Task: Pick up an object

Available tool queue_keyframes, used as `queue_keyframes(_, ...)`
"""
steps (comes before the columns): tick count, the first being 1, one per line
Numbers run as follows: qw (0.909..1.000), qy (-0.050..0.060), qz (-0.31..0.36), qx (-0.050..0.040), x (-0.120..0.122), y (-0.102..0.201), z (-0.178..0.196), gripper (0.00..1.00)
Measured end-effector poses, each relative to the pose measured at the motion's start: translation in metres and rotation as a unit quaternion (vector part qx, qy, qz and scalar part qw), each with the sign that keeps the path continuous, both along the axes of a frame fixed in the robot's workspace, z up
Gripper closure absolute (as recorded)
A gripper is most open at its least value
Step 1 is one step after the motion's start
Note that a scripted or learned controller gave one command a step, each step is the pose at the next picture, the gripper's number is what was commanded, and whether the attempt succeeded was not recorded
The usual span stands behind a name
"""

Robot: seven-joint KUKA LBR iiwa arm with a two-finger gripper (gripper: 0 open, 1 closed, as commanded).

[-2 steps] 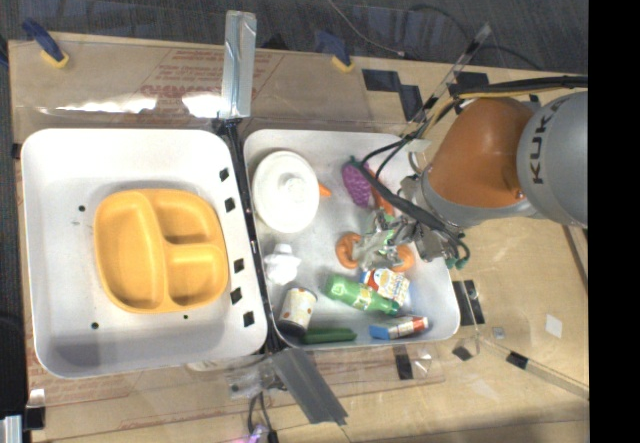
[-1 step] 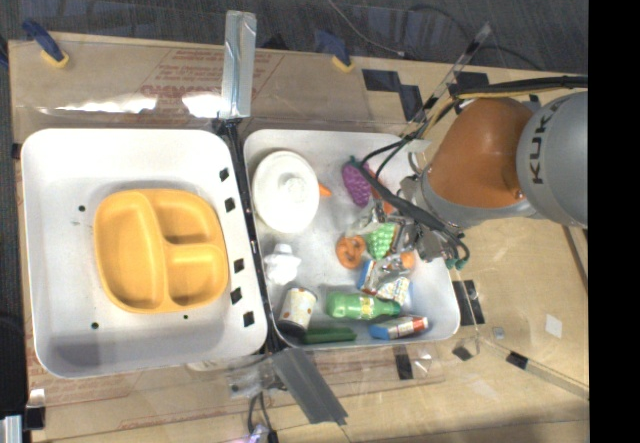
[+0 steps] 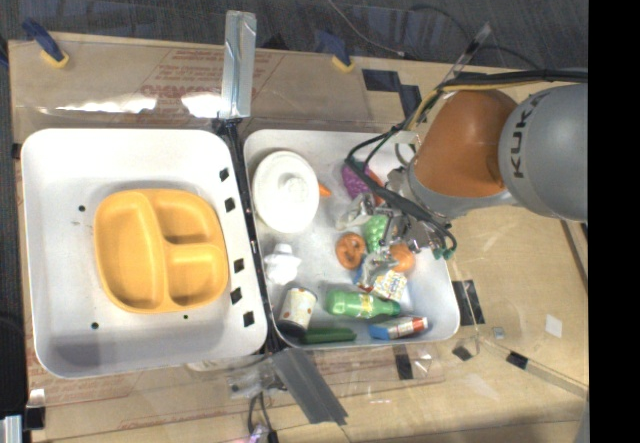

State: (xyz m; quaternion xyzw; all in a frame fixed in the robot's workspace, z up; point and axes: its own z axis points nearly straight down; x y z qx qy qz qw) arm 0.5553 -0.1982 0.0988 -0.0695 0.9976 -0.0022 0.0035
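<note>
Camera view, fixed overhead, slanted.

Left bin [image 3: 40, 231]: white, shallow, occupying the left half of the frame. Contents: one yellow divided tray [image 3: 160, 249], lying flat near the bin's centre.

Right bin [image 3: 440, 306]: white, centre-right of frame, just beside the left bin. Contents: white round lid-like dish [image 3: 285, 189] at upper left; small white bottle [image 3: 281, 262] below it; paper cup [image 3: 297, 307] on its side at lower left; dark green cucumber-shaped piece [image 3: 328, 336] along the bottom edge; green bottle [image 3: 362, 306] lying flat; orange pretzel-like piece [image 3: 350, 250] at centre; blue and red marker-like item [image 3: 400, 329] at lower right; purple item [image 3: 356, 180] near the top.

Arm [image 3: 540, 156]: enters from the right, orange band over the bin's right edge. Gripper [image 3: 385, 236]: low over the cluttered centre-right items, cables around it. Finger opening and any hold: cannot tell.
</note>
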Motion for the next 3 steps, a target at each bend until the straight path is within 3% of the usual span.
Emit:
queue_keyframes(1, 1.0000, -0.002, 0.003, -0.0005, 0.002, 0.002, 0.011, 1.00)
queue_keyframes(2, 0.9888, 0.000, -0.149, 0.0020, 0.058, 0.013, 0.095, 1.00)
queue_keyframes(3, 0.9539, 0.000, -0.300, 0.0025, 0.084, -0.001, 0.155, 1.00)
